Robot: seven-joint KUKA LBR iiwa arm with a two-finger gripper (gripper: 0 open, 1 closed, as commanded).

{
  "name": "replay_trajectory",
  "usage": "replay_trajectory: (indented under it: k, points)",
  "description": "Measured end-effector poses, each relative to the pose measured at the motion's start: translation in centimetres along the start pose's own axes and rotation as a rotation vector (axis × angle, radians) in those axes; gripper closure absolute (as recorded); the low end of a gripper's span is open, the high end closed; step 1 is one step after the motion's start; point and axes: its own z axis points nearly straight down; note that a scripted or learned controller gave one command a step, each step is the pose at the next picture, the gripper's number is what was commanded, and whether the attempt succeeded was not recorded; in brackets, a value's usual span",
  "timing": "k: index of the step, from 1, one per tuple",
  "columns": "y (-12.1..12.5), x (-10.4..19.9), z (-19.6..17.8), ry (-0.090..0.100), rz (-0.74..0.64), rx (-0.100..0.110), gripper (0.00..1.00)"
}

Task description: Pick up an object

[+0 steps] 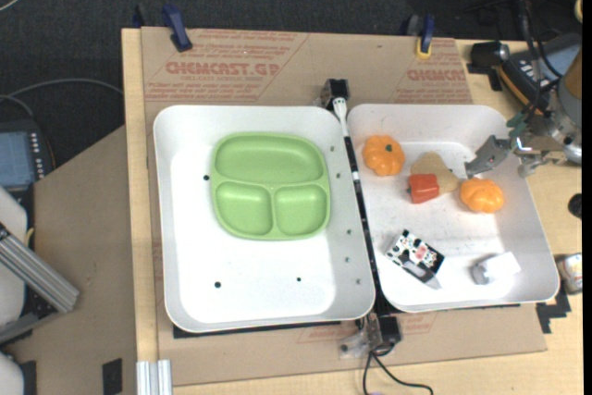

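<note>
At frame right, the hand [499, 154] hovers open and empty above the orange fruit [482, 195]; next, I judge, descend and close.

Light: bright, even, from overhead.
Glare: the white bins [185, 227] look nearly washed out around the green tray [271, 186].
Shadows: soft and short beside the tray.
Sharpness: slightly soft overall; the carpet above the tray stays dark.

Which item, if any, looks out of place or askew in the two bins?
Nothing looks spilled or damaged. The black-and-white patterned block lies at an angle in the right bin, skewed against the bin's edges. The green divided plate sits flat in the left bin. The tool is above the right bin, near an orange fruit.
</note>
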Motion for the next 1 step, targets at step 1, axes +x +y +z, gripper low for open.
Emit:
replay_trajectory:
  k: [1]
  points:
    - [4.88,0.2,11.27,0.003,-0.002,0.009,0.0]
